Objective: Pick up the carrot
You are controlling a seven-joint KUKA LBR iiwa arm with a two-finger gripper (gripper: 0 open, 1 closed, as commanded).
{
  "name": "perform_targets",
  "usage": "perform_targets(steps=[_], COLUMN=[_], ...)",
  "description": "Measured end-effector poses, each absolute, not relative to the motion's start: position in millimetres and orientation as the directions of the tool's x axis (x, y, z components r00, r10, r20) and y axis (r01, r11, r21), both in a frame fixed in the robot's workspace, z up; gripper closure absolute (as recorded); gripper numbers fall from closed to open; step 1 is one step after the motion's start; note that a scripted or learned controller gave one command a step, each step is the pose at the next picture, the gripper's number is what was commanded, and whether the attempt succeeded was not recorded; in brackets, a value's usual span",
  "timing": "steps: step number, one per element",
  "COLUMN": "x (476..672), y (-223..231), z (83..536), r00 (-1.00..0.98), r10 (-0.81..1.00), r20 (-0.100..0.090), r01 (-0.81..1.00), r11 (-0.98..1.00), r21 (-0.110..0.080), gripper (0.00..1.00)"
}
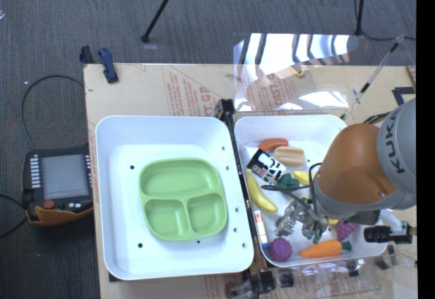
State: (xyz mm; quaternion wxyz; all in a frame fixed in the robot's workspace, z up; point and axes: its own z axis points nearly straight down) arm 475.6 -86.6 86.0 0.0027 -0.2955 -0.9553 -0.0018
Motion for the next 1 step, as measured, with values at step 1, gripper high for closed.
perform_targets(steps=[1], x=[478.8], y=[-30.9], z=[190.3], r00=[-0.816], r10=[0.577], r20=[-0.005], r01=[0.577], r11=[0.816], r21=[0.007], gripper=[1.00])
